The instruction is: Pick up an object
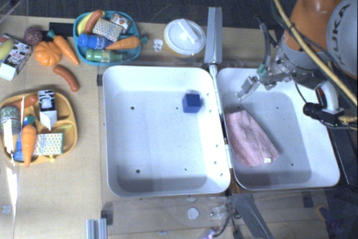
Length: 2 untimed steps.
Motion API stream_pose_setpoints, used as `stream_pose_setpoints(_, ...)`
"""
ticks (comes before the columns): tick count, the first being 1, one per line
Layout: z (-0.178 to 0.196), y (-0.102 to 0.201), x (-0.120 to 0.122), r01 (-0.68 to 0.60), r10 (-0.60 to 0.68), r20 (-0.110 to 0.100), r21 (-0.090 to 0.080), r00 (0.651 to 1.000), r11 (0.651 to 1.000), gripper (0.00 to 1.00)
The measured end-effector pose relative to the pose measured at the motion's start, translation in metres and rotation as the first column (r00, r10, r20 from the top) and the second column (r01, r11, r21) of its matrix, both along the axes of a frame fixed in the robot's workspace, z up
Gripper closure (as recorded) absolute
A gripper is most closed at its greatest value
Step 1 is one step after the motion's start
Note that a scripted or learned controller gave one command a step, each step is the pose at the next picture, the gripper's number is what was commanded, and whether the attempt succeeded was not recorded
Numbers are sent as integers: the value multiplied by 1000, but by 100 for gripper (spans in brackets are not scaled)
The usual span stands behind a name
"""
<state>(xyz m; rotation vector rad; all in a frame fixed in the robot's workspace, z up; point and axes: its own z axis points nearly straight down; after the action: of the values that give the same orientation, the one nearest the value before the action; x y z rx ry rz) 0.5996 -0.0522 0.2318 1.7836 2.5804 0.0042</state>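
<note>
From my console I see the arm (319, 14) reaching in from the three o'clock side, its orange band bulking at the upper right and the wrist angled down and toward nine o'clock over the right bin (313, 176). The gripper (251, 85) hangs above that bin's twelve o'clock end, near the divider between the bins; its two fingers (245, 88) look spread apart, with nothing between them.

The pink cloth (251, 137) lies in the right bin, against its nine o'clock wall, at about six o'clock from the gripper and apart from it. The blue cube (192, 102) sits in the left bin (140, 176), toward that bin's two o'clock corner, at nine o'clock from the gripper across the divider.

At ten o'clock from the left bin, a blue bowl (106, 37) of toy food stands on the bench (84, 120), and a white lid (185, 36) rests at twelve o'clock of the divider.
</note>
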Motion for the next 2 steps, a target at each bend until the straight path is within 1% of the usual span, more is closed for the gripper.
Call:
stream_pose_setpoints(1, -129, -46, -28, 13, -13, -4, 0, 1000, 1000, 0)
stream_pose_setpoints(2, -140, -65, -65, -56, 56, 13, -1, 998, 998, 0)
